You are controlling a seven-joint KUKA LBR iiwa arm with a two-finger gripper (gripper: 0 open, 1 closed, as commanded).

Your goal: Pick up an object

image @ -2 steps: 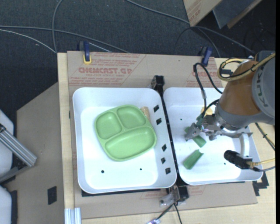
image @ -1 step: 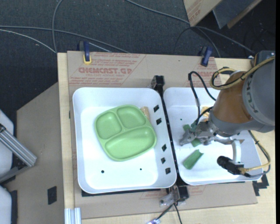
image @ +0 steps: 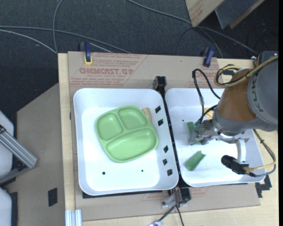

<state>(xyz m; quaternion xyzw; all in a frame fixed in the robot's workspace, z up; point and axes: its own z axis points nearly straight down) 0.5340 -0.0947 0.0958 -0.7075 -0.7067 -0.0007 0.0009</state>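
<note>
Arm low over the right bin [image: 230, 176], pincer [image: 196, 136] down near two green pieces.
Its state cannot be told. One green block [image: 194, 160] lies just below it; another [image: 190, 127] sits beside it. A green divided plate [image: 127, 133] rests in the left bin [image: 88, 167].

Dark carpet floor [image: 132, 26] crossed by thin cables [image: 53, 31], a cardboard box [image: 203, 11] lying at the top edge.
</note>
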